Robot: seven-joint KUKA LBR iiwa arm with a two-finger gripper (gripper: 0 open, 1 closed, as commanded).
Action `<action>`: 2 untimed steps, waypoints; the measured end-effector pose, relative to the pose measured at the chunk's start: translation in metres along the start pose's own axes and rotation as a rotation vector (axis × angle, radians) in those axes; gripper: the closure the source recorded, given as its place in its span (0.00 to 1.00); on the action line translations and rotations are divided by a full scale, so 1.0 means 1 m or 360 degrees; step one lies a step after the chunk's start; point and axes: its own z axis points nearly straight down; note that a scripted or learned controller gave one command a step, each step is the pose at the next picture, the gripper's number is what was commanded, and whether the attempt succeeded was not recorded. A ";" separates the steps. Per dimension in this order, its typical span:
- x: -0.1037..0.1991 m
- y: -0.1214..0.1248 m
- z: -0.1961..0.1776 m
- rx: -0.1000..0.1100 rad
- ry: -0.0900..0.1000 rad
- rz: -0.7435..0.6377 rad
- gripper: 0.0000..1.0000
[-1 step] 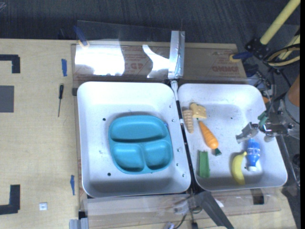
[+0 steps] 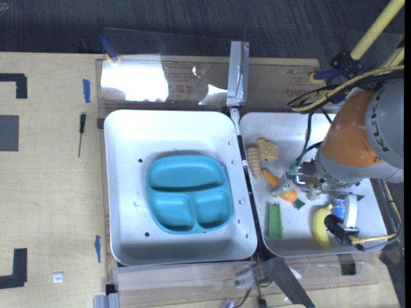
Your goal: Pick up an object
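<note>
The arm hangs over the right bin, its tool low among small orange pieces near a green block; whether it is spread or pinching I cannot tell, and such tiny, crowded targets could slip away, leaving the grasp empty.

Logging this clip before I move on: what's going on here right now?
A grey and orange arm reaches in from the right, with its gripper low over the right bin. Near it lie orange pieces, a green block, a yellow object and a tan item. Whether it holds anything is unclear. The left bin contains a blue divided tray.
</note>
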 end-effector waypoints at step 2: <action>0.063 0.017 -0.114 0.0008 0.0004 0.0227 1.00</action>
